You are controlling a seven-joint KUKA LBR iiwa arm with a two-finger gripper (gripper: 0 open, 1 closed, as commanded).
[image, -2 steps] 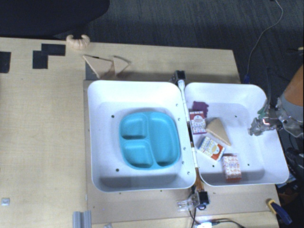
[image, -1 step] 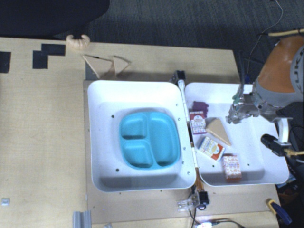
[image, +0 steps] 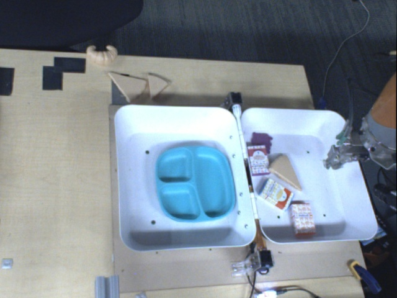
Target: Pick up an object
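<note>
In the right bin (image: 322, 124) lie several small items. A purple-topped carton (image: 258, 154) sits near the bin's left wall, with a tan wedge (image: 286, 171) just right of it. Below those are a white and orange packet (image: 275, 193) and a red and white carton (image: 303, 218) by the front wall. My gripper (image: 335, 158) hangs at the bin's right side, over bare floor and well right of the wedge. Nothing shows between its fingers.
The left bin (image: 133, 141) holds a blue three-compartment tray (image: 196, 181). A rod (image: 244, 160) runs along the seam between the bins. Thin wooden triangles (image: 138, 84) lie on the bench behind the left bin.
</note>
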